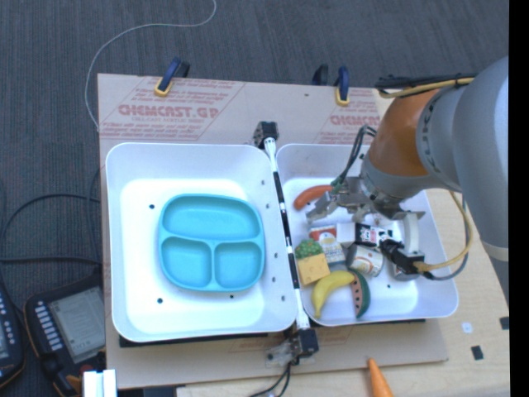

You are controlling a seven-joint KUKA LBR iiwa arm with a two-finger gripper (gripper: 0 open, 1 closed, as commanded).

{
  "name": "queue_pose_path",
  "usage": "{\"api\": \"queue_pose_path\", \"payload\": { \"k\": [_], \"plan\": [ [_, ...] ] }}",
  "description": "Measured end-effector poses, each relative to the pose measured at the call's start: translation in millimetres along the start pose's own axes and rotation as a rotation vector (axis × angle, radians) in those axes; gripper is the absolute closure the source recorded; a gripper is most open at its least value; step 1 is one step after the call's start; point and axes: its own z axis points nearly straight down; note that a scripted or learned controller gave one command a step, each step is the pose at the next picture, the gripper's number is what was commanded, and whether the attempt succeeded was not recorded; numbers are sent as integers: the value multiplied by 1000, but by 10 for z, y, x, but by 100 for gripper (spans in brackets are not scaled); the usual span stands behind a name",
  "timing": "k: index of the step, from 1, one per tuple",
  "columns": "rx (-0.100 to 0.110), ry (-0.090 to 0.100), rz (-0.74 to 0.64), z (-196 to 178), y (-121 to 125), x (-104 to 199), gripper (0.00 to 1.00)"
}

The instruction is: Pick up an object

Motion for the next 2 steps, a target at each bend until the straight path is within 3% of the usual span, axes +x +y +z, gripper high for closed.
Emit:
{"api": "queue_pose_path", "payload": {
  "k": [1,2],
  "plan": [
    [0,0,0,-96,3,-1,100],
    [0,0,0,-95,2,0,0]
  ]
}}
